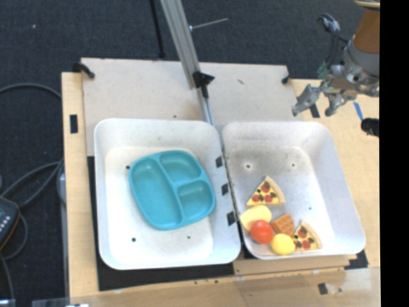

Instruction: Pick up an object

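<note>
The hand (317, 103) hung with fingers apart and nothing between them, beyond the far rim of the right bin (332, 171), so the approach had yet to begin. The next move called for descending toward the bin's near corner, where the toys clustered. Nearest lay a pizza slice (266, 193), its long axis pointing toward the far rim.

Toy food (279, 219) clustered in right bin (332, 165)

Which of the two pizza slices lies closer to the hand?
The upper pizza slice, alone above the pile; the other slice lies at the bin's near edge, farther from the hand.
</note>
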You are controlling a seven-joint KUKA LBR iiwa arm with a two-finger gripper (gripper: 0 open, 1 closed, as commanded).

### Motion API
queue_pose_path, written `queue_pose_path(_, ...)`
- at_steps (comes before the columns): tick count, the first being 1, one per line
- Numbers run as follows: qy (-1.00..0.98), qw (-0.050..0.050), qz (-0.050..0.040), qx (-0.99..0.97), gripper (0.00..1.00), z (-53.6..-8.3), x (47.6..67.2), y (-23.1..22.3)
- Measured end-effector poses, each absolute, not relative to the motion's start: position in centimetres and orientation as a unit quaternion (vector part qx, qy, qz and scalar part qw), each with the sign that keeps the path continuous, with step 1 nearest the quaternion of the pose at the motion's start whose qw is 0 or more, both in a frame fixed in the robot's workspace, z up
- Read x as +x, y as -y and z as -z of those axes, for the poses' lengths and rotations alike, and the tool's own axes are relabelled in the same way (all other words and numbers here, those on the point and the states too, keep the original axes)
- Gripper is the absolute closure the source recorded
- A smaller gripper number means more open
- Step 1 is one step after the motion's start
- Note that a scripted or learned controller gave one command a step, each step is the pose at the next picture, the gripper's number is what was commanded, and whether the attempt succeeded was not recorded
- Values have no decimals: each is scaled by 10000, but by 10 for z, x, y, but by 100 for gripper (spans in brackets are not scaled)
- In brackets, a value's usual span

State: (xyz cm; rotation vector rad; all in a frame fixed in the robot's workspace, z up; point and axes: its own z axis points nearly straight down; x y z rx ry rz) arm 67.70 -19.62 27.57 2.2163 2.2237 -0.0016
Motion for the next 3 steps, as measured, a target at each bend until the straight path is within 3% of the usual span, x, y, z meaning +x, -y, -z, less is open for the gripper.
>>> queue_pose_path(1, -7087, 10, 9, 7055, 0, -276, 677, 196)
queue_pose_path(3, -7086, -14, 20, 7057, 0, -170, 678, 193)
